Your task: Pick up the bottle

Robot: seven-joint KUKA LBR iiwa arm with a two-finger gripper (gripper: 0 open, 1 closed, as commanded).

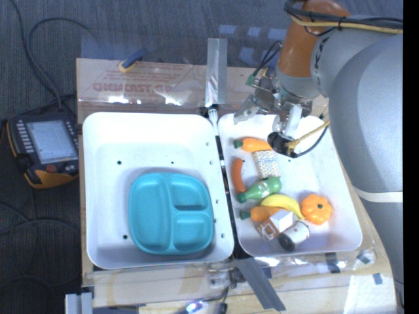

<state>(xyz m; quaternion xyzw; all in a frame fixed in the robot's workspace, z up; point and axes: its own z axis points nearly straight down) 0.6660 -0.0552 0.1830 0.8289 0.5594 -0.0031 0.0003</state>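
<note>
Blue plate [171,213] occupies the near half of the left bin [105,142], with open floor beyond it. Right bin [340,195] is crowded; the green bottle [260,190] lies mid-bin, between sausage [237,173] and banana [283,203]. Gripper [265,106] hangs over the far rim, open or closed cannot be told.

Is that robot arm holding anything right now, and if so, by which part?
Nothing seems held. The gripper hangs over the far end of the right bin with no object in it; the green bottle lies mid-bin, apart from it.

A banana [285,203] and a patterned block [267,165] crowd the green bottle [260,190].
</note>
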